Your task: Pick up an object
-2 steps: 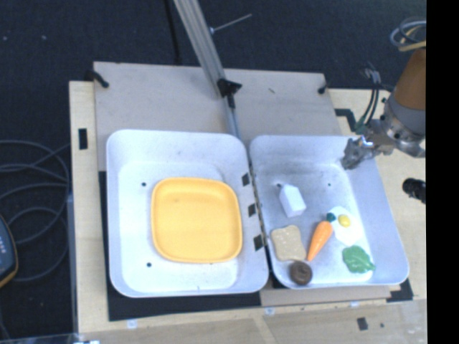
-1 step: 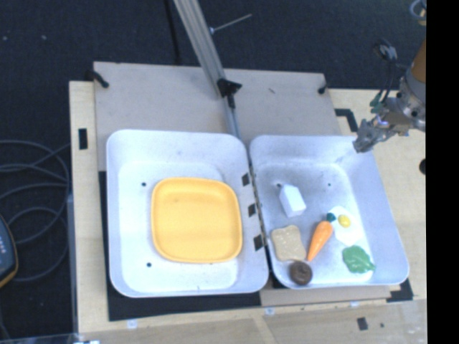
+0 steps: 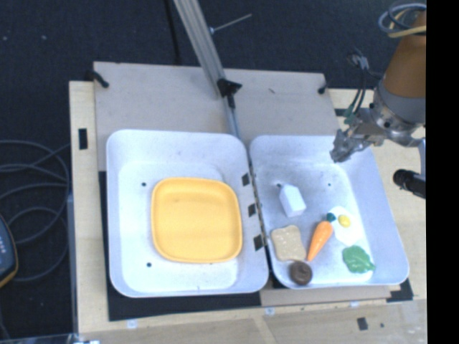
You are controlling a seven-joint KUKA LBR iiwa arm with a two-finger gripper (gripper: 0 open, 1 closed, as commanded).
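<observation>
Gripper point(image 3: 343, 151) poised over the far right corner of the right bin point(image 3: 380, 192); whether it is spread or pressed together cannot be told. Nearer in that bin: white carton point(image 3: 291, 199), toast slice point(image 3: 287, 243), carrot point(image 3: 320, 239), fried egg point(image 3: 345, 225), green leaf point(image 3: 357, 259), brown doughnut point(image 3: 300, 272). Left bin point(image 3: 129, 192) bears a yellow plate point(image 3: 196, 219).

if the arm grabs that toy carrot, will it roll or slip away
The toy carrot looks like smooth, stiff plastic, so probably light and somewhat slippery. Its tapered round body may roll or pivot if nudged. Toast and fried egg lie close, likely crowding the pincer.
</observation>
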